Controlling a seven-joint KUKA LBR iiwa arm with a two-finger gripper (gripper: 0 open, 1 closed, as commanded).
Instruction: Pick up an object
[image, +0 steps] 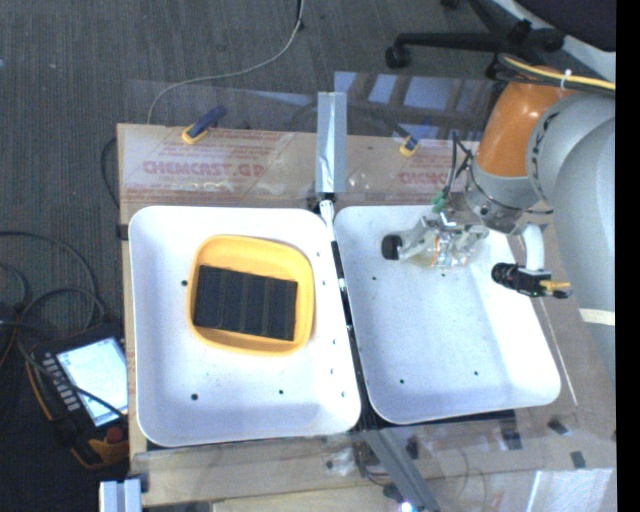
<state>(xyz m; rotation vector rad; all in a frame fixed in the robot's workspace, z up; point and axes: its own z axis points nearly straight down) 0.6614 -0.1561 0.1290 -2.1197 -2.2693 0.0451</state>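
The hand (445, 243) sits low near the right bin's (470, 390) back edge; I cannot tell its grip. A yellow rounded dish (252, 294) holding a dark ridged block (245, 303) fills the left bin's (160, 400) middle.

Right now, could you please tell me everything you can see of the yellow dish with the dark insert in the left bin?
The yellow shallow dish looks like moulded plastic, roughly rectangular with rounded corners and a raised rim. A dark, nearly black ribbed rectangular slab lies inside it, covering most of its floor, with faint lines dividing it into strips. The dish sits flat, slightly askew, on the floor of the left white bin, in its middle and upper part. Nothing else touches it.
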